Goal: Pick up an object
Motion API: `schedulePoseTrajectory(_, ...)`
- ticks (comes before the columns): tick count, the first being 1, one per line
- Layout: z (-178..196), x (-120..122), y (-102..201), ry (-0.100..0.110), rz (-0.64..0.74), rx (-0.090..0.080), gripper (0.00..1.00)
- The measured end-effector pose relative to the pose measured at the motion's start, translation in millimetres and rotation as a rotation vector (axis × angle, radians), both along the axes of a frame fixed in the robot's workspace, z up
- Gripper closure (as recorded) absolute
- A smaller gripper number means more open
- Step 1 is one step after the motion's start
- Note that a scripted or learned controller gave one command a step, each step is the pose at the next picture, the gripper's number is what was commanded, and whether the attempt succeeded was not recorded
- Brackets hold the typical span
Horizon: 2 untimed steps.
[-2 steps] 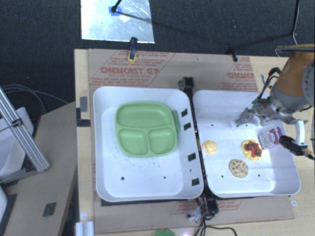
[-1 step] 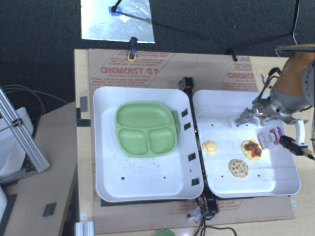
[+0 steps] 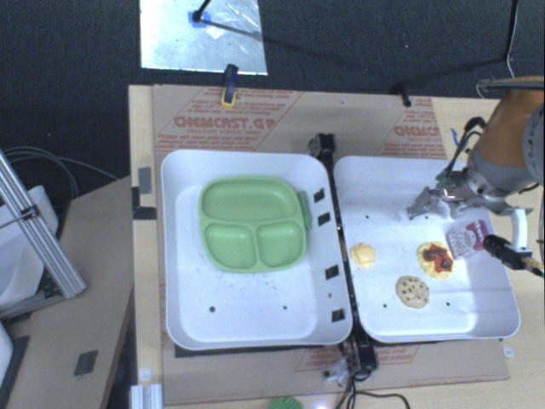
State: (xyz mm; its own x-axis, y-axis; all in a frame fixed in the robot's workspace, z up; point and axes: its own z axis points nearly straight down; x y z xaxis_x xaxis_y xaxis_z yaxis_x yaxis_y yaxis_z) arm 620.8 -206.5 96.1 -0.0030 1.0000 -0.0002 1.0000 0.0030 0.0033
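Three food pieces in right bin (image 3: 477, 318), round speckled cookie (image 3: 413, 291) nearest front

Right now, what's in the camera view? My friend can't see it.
The robot's tool hangs over the right bin, near a yellow piece, a cookie and a red-topped piece. A green divided plate sits in the left bin.

A yellow lump (image 3: 363, 255), a cookie (image 3: 413, 291), a red-topped pastry (image 3: 436, 259) and a packet (image 3: 467, 239) are seen scattered toward the right bin's (image 3: 494, 318) front edge.
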Motion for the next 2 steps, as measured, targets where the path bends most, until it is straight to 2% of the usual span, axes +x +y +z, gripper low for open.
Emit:
schedulePoseTrajectory(1, -12.6, -75.9, -0.2, 0.008, -0.005, 0.002, 0.00)
schedulePoseTrajectory(2, -11.6, -72.1, -0.1, 0.002, -0.002, 0.000, 0.00)
